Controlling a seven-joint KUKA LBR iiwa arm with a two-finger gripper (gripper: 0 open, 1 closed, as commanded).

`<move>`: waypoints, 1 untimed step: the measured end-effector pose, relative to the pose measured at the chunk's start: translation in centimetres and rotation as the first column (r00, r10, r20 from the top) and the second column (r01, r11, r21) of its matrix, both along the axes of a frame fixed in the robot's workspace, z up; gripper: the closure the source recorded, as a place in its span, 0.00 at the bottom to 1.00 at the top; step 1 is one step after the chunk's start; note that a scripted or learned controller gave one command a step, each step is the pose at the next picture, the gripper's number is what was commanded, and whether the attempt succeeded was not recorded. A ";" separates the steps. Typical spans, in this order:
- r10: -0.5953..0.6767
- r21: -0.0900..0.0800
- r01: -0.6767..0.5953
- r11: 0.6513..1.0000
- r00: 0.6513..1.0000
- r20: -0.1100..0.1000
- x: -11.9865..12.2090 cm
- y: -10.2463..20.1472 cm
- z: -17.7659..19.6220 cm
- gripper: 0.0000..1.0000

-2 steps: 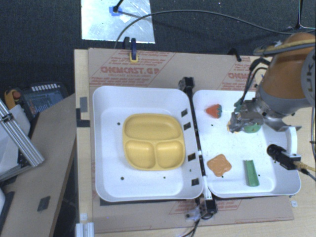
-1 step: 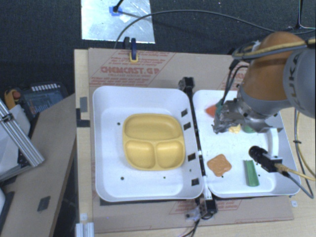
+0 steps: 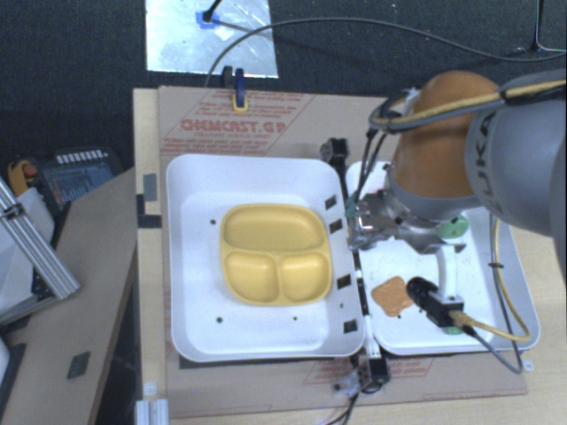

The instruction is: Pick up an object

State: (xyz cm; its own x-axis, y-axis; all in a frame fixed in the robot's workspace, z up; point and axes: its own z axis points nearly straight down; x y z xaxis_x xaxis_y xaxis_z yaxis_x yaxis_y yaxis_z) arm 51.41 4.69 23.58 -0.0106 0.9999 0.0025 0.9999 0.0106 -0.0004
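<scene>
A yellow three-compartment plate lies in the middle of the left bin. In the right bin a flat orange-brown piece rests near the front left, and a green object peeks out from behind the arm. A second bit of green shows by a black fitting at the front. My gripper hangs over the left side of the right bin, close to the divider, behind the orange-brown piece. The wrist covers its fingers.
Black clips line the divider between the two bins. A yellow cable loops over the right bin's front. A brown cardboard sheet lies under the bins, with a yellow clamp at the back.
</scene>
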 end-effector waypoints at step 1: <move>-0.002 -0.001 0.002 1.000 1.000 0.001 -1.6 5.5 -0.5 1.00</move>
